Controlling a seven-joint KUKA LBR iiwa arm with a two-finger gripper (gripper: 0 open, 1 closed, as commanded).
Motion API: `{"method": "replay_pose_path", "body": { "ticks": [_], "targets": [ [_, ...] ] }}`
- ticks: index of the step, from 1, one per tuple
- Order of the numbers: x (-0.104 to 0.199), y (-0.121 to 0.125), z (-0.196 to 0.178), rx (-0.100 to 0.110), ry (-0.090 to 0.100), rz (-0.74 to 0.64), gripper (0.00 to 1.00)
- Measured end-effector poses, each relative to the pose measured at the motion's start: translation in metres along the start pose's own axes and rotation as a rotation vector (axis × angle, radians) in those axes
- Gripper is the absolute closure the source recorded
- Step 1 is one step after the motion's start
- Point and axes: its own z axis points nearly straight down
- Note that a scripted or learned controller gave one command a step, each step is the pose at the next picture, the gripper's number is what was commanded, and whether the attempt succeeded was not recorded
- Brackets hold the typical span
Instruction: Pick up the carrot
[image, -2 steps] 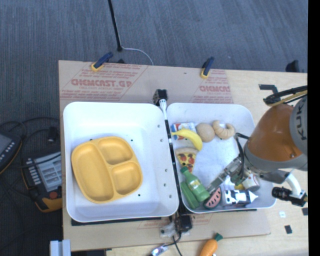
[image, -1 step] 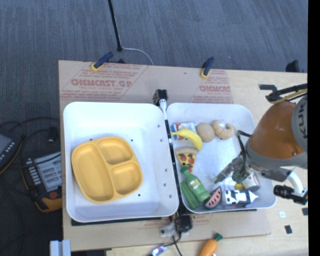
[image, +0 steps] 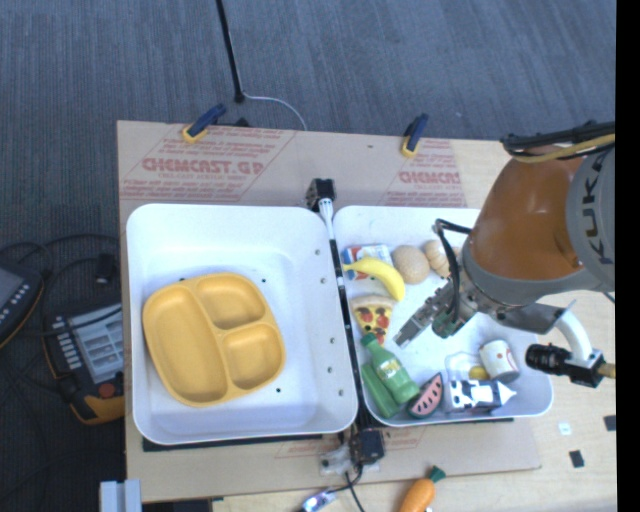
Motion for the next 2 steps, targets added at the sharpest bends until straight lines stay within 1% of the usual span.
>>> {"method": "replay_pose_path", "body": {
  "ticks": [1, 2],
  "targets": [
    [-0.016, -0.011, -0.159, -0.001, -0.003, -0.205, 1.0],
    [0.036, 0.064, -0.045, 0.002, 0.002, -0.113, 1.0]
  ]
}}
